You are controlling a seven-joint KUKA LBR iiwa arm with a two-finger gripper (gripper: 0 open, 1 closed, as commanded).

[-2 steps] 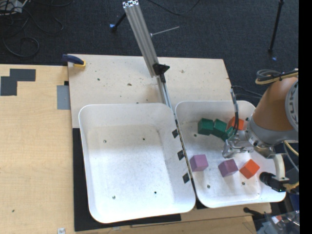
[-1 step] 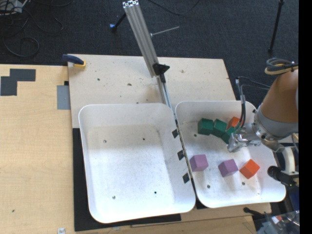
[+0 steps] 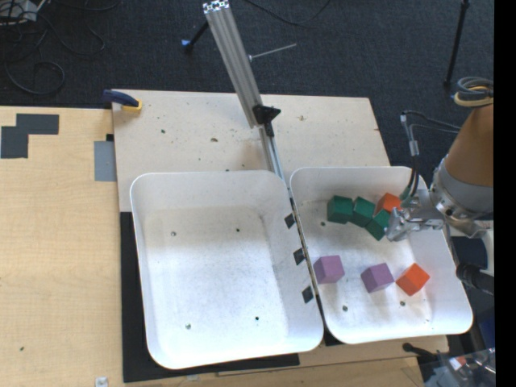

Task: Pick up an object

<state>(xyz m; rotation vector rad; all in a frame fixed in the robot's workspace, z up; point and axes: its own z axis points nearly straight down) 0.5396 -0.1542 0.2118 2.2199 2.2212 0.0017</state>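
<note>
Green blocks [image 3: 359,213] lie touching the tool [image 3: 397,226]; its grip state cannot be told.

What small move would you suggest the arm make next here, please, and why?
Probably a short descent onto the green blocks: the gripper sits at that cluster's right edge in the right bin, next to an orange block, with nothing visibly held.

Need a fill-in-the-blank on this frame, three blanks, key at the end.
1. All the small foam blocks lie in the ___ white bin.
2. The purple blocks number ___.
3. The gripper is beside the ___ blocks.
Missing words: right; two; green.
</note>
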